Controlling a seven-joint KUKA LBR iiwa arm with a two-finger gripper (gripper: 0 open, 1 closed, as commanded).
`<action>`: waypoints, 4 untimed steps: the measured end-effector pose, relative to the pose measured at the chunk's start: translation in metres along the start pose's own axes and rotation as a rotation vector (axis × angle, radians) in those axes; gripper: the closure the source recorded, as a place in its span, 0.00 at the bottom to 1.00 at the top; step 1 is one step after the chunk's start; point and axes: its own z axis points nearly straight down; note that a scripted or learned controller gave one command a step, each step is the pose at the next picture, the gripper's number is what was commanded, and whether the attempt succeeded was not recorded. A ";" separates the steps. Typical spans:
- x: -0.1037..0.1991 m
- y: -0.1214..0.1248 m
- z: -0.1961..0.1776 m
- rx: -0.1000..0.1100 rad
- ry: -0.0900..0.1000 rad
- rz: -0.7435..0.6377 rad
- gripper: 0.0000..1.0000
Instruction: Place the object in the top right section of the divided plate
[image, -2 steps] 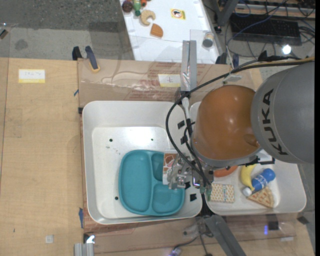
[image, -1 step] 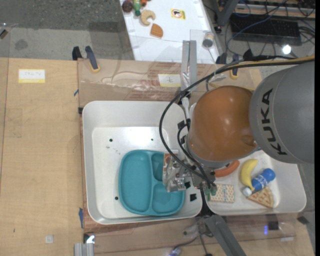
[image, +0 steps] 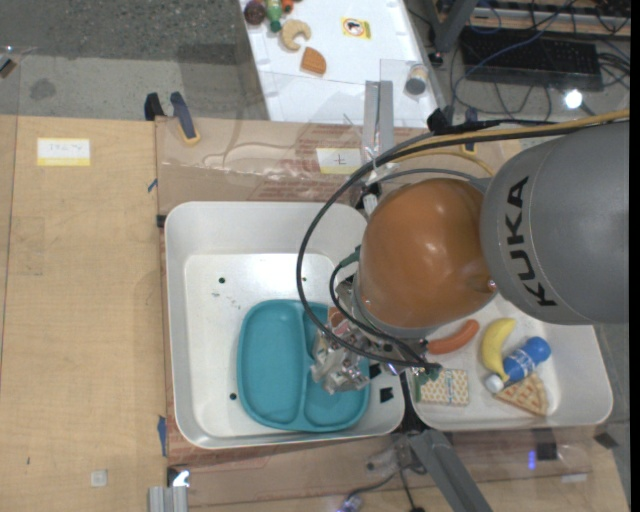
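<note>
A teal divided plate (image: 270, 365) lies in the left white bin (image: 200, 300), toward its front right. My gripper (image: 338, 366) hangs low over the plate's right side, near the divider ridge. The arm's orange band (image: 425, 255) and grey wrist cover the plate's upper right part. A small reddish bit (image: 337, 322) peeks out just above the gripper; what it is stays unclear. No object can be made out in the gripper.
The right bin (image: 590, 410) holds a red sausage (image: 455, 337), a banana (image: 497, 342), a blue bottle (image: 522, 361), a pizza-like wedge (image: 525, 397) and a square cracker (image: 445, 387). Black cables (image: 312, 230) loop off the wrist over the left bin.
</note>
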 end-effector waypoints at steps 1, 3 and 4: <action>0.000 0.000 0.000 0.000 0.000 0.001 0.00; -0.105 -0.076 -0.018 0.001 -0.006 -0.359 0.00; -0.106 -0.077 -0.031 0.002 -0.015 -0.352 1.00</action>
